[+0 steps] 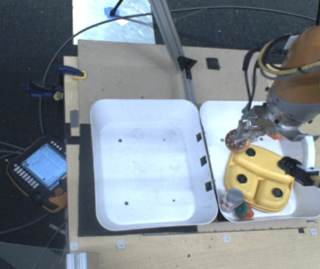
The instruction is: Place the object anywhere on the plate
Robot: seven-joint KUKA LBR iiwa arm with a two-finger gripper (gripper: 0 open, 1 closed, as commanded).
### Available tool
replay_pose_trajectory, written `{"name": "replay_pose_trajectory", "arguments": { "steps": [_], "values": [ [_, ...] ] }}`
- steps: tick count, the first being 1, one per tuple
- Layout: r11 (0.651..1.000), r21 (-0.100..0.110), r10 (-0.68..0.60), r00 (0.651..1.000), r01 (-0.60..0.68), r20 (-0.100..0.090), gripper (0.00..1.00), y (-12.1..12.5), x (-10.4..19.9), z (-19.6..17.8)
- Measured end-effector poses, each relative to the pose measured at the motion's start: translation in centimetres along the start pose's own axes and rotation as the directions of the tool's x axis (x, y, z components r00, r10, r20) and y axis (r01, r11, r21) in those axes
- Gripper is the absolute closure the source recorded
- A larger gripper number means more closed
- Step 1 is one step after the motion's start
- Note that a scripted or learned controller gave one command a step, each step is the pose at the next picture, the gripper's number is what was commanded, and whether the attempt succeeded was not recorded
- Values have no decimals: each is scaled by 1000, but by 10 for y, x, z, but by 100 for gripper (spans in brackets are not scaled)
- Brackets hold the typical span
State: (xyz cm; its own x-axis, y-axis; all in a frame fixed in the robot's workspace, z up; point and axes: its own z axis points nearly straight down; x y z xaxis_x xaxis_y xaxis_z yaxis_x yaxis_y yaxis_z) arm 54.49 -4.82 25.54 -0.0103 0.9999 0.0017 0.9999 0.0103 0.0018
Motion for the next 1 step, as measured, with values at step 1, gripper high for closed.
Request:
{"name": "replay_pose_trajectory", "arguments": {
  "steps": [1],
  "values": [
    [1000, 1, 1, 1000, -1, 1, 100, -4, 43, 8]
  ]
}}
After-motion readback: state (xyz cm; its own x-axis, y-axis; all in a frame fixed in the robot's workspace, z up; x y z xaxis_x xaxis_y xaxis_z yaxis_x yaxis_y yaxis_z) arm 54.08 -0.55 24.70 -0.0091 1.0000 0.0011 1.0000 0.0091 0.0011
